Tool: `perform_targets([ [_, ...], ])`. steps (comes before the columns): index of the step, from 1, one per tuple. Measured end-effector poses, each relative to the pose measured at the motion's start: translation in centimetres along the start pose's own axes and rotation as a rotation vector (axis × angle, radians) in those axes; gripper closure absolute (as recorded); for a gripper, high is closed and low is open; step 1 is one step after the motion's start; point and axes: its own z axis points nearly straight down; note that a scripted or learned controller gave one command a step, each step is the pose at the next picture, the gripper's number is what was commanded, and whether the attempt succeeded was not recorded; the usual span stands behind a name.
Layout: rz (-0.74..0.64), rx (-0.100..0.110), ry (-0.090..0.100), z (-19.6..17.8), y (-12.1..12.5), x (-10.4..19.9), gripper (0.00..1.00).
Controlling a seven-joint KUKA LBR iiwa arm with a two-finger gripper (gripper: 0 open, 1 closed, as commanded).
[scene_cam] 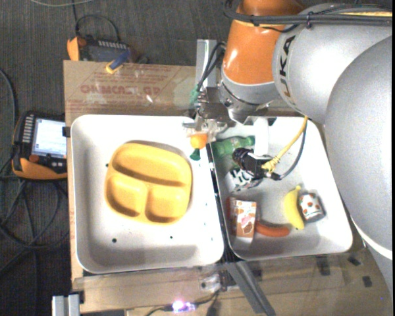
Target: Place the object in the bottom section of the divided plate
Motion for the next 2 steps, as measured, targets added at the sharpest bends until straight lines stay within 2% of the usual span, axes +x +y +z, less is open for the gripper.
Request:
perform_targets([
  [1,-0.035,0.000,-0.004,4.73,4.96,3.27,1.00],
  [2,-0.035,0.000,-0.004,4.67,4.97,3.28,0.00],
])
